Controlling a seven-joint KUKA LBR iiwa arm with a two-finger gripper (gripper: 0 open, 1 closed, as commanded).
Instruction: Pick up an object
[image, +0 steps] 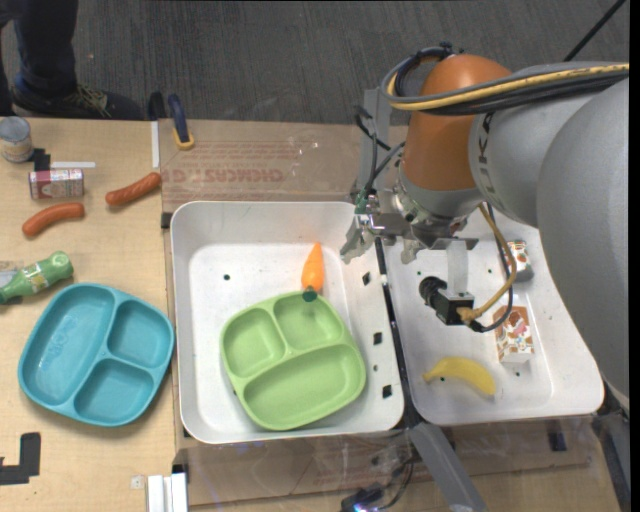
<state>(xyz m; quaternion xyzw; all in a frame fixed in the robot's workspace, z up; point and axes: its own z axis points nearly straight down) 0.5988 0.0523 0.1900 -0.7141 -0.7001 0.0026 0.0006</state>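
My gripper (372, 243) hangs under the orange wrist band, over the wall between the two white bins, and nothing shows between its tips. An orange carrot (313, 267) lies in the left bin (200, 300), just left of the gripper. Its green end touches the top edge of a green divided plate (290, 365). A yellow banana (462, 376) lies in the right bin (560, 390) near the front. Two small printed packets (514, 336) (518, 258) lie along that bin's right side, partly behind the arm.
On the wooden bench left of the bins sit a blue divided plate (95, 350), a green bottle (36, 276), two sausages (52, 217) (132, 189), a small carton (55, 183) and a tin (14, 138). The arm's grey body covers the upper right.
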